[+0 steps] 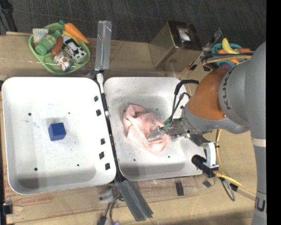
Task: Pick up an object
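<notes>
Jaws are pressing down into the pink cloth [144,133], but how far apart they are standing, and whether they are pinching any fabric, I cannot tell. Gripper [155,135] is sitting on the cloth's right side, in the middle of the right bin [131,168]. Blue cube [57,131] is lying alone in the left bin [18,172], well apart. Green bowl [39,57] of toy food is resting far left; its packet labels are too small to read.
</notes>
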You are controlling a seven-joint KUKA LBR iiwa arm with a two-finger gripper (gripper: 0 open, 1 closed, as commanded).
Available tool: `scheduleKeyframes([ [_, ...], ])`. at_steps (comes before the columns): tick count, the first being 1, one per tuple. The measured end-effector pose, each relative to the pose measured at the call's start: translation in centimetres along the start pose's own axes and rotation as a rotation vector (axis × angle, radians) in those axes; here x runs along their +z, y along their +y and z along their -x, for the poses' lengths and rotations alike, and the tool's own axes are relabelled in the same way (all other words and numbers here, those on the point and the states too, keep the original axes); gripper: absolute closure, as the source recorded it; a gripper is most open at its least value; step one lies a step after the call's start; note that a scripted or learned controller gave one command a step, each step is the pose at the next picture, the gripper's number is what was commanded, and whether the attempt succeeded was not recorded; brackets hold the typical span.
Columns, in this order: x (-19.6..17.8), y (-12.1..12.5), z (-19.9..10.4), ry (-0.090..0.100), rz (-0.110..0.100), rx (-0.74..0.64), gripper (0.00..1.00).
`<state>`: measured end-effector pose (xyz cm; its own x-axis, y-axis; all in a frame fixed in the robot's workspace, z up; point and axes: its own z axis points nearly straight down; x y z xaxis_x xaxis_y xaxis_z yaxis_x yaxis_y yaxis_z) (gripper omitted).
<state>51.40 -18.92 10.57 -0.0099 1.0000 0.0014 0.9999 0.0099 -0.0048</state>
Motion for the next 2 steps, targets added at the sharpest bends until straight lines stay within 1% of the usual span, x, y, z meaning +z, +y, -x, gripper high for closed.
scheduleKeyframes([
  [1,1.02,0.33,-2.29,-0.003,0.01,-0.124,0.0],
  [2,0.03,0.43,-2.39,-0.003,0.009,-0.131,1.0],
])
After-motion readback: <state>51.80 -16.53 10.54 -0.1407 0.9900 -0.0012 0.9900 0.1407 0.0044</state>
